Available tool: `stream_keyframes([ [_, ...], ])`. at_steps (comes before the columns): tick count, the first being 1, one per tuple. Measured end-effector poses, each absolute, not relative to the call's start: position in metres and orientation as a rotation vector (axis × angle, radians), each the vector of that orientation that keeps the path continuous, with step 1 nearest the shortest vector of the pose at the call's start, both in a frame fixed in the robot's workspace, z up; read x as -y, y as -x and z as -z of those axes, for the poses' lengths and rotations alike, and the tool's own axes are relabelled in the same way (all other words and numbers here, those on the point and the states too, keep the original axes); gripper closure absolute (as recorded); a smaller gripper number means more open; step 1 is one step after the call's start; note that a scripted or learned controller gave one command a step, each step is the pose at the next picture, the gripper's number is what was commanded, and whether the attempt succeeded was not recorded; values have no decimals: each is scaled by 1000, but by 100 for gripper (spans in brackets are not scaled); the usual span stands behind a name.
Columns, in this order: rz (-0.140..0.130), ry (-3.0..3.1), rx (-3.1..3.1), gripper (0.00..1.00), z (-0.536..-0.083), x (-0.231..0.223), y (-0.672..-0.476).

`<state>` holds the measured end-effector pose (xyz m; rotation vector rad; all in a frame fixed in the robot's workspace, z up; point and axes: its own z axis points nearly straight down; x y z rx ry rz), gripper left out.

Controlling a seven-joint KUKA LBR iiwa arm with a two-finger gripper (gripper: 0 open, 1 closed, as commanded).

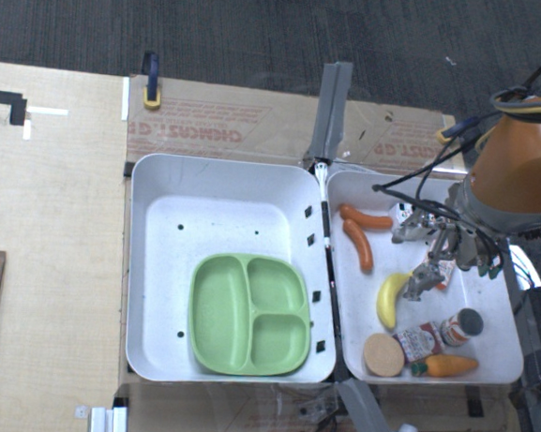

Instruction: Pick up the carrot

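Note:
The carrot is orange with a small green top at its left end. It lies flat near the front right corner of the right bin. My gripper hangs over the middle of that bin, behind and left of the carrot and well apart from it. It sits just right of the banana. I see nothing held in it.
Also in the right bin are two orange-red sausages at the back left, a round tan disc at the front, a red-and-white packet and a small can close behind the carrot. The left bin holds a green divided plate.

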<state>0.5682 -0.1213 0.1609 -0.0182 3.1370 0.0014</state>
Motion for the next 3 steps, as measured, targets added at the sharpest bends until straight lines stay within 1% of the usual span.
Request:
stream_keyframes([
  [1,2,514,-3088,0,-111,146,-518],
  [2,-1,476,-3100,0,-93,185,-583],
  [3,-1,140,-3134,0,-134,142,-571],
])
